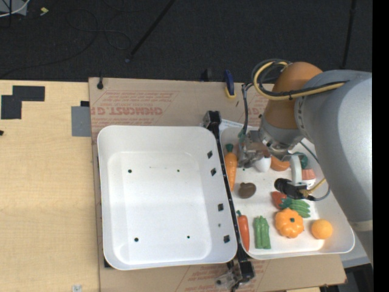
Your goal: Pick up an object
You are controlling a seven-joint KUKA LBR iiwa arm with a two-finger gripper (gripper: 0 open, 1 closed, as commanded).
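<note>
Two white bins sit side by side on the table (42, 181), and the toy food lies in the right bin (340, 242). Nearest the camera, well below the gripper (250, 157), an orange pumpkin (289, 222) with a green stem rests between a green bean pod (261, 232) and a plain orange ball (321, 229). A slim red-orange carrot (243, 229) lies along the bin's left wall beside the pod. A leafy green piece (299, 207) and a small red item (278, 198) lie just above the pumpkin. A dark brown, rounded object (247, 190) lies just below the gripper. To the gripper's left a long orange carrot (231, 170) runs along the divider, close beside it. The gripper itself hangs low over the upper part of this bin, next to a small white object (262, 163); whether it is spread or pressed together cannot be told, as cables and the wrist crowd it. The left bin (121, 236) lies well to the gripper's left. Farthest off, beyond the bins, the cardboard sheet (152, 105) under them bears red printed lettering, upside down and too faint to read surely.
</note>
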